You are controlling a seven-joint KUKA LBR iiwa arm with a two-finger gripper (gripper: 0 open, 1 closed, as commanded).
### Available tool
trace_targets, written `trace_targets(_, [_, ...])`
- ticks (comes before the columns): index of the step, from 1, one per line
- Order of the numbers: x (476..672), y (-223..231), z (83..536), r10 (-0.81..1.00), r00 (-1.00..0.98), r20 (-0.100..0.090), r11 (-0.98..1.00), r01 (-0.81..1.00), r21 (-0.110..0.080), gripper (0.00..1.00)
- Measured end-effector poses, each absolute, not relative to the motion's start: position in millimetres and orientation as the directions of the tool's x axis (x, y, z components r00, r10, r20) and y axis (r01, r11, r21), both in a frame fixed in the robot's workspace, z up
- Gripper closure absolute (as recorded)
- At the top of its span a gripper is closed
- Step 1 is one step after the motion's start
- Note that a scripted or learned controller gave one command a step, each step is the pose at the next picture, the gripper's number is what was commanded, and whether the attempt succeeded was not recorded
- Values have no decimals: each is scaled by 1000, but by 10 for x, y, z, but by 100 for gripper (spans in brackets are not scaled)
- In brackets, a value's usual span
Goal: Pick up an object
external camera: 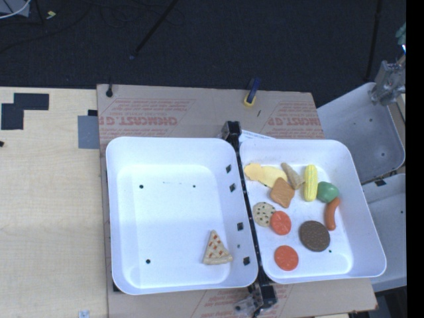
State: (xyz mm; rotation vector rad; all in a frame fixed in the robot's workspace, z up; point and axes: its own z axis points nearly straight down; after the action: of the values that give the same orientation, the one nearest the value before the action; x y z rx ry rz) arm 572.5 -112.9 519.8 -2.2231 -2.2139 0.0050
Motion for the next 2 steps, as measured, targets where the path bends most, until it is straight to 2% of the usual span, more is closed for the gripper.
trace_targets(1, [5615, -1573, 5118, 1000, 0, 0, 0, 1000, -3, 100])
trace_targets(2, [6155, -1816, 5388, 1000, 1, -2, -1, 1000, 2, 100])
